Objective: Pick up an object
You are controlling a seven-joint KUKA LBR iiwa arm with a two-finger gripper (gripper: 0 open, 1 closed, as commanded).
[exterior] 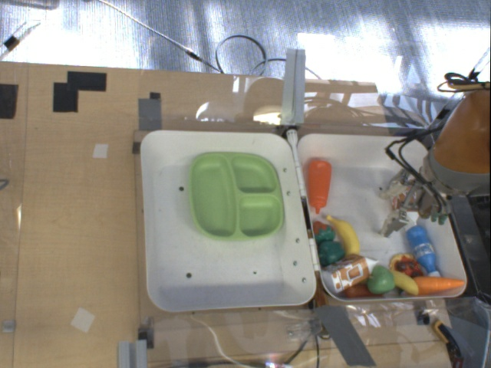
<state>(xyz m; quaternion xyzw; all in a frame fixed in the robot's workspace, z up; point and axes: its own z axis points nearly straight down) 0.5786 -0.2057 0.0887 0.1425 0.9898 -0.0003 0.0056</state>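
Observation:
My gripper (400,209) hangs over the right side of the right bin (360,163), under the orange band of the arm coming in from the right. Just below it and to the right lies a blue bottle (422,249). An orange bottle (318,181) lies along the bin's left wall. Below that are a banana (346,234) and dark green pieces (328,245). Along the front wall sit a small carton (349,271), a green round fruit (380,280), a red and yellow fruit (404,265) and a carrot (439,285).
The left bin (165,267) holds a green divided plate (236,195). A grey post (293,87) stands behind the wall between the two bins. Cables run across the floor at the back. The middle of the right bin is bare white.

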